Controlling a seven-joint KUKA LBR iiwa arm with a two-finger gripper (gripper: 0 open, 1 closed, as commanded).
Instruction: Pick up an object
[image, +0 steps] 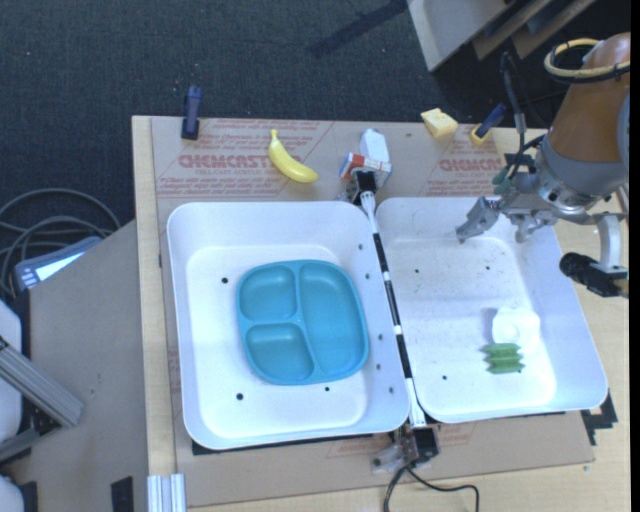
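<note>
In the right bin (450, 300) a small white object (515, 324) lies near the right wall, and a green ridged object (503, 358) rests just in front of it, touching it. My gripper (497, 228) hangs over the bin's far right part, well behind both objects. It is open, its fingers (474, 224) spread with nothing between them. The orange band of the arm (592, 95) rises above it at the right edge of the view.
The left bin (200, 250) holds a blue divided plate (300, 322). On the bench behind the bins lie a banana (290, 161), a blue clip (190, 110), a small white and red box (367, 158) and a yellow block (438, 122). Cables lie on the floor at left.
</note>
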